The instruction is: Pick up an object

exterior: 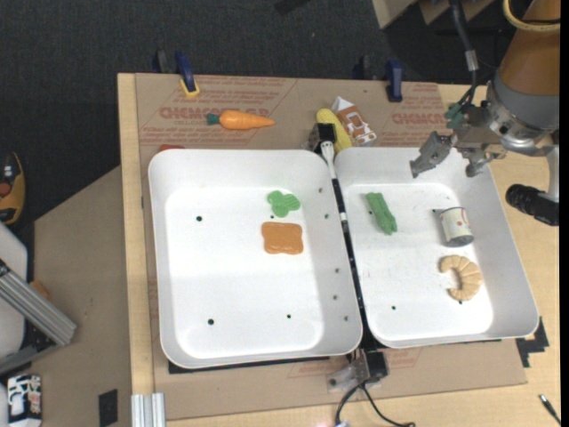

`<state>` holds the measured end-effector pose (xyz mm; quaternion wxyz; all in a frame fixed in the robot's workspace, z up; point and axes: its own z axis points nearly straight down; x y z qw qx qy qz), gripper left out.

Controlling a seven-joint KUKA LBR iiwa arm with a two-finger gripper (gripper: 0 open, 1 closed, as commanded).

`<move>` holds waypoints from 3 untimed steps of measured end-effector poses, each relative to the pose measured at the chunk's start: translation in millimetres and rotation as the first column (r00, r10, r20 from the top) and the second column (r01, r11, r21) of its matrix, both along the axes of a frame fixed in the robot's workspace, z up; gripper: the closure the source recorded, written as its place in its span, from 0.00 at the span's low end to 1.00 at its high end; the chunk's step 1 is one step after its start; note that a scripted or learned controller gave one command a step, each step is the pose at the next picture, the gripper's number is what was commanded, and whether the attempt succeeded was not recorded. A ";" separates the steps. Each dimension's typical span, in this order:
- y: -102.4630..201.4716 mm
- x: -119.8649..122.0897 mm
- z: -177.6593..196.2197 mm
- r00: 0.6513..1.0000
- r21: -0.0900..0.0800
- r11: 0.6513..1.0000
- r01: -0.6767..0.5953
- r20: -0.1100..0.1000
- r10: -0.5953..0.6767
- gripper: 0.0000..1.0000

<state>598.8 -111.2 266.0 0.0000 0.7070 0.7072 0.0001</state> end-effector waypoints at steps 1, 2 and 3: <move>44.7 -39.3 -86.7 1.000 0.004 1.000 -0.003 -0.012 0.003 0.00; 110.8 -29.6 -45.1 1.000 0.002 1.000 -0.007 0.005 0.007 0.00; 163.2 -12.6 86.1 1.000 0.003 1.000 -0.008 0.018 0.008 0.00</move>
